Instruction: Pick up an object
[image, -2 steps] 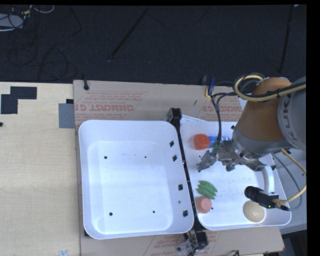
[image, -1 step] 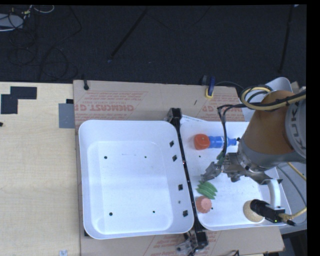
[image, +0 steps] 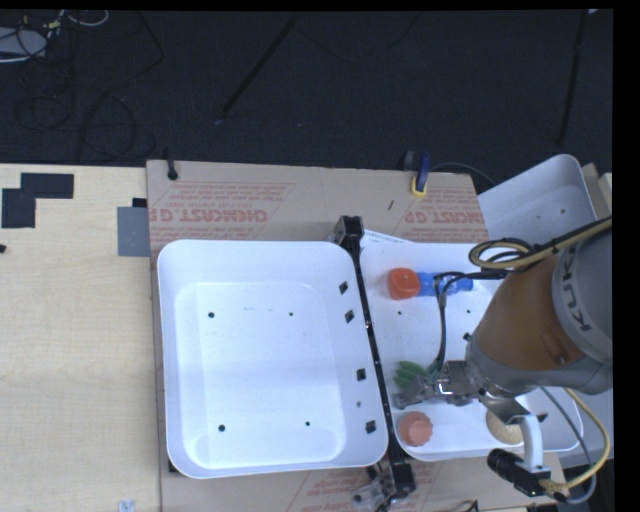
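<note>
In the camera view we take the black divider (image: 365, 340) between the two white bins as our landmark. Left of it lies the left bin (image: 190, 300). Right of it, in the right bin (image: 385, 262), we see an orange-red object (image: 403, 283) near the far end of the divider, with a blue object (image: 437, 285) just beside it on the side away from the divider. Nearer the camera, a green object (image: 409, 375) sits close to the divider, and a pinkish round object (image: 416, 429) lies near the divider's near end. The arm (image: 545, 320) reaches over the right bin, and its gripper (image: 440, 385) is low, just beside the green object; we cannot tell how it is set.
</note>
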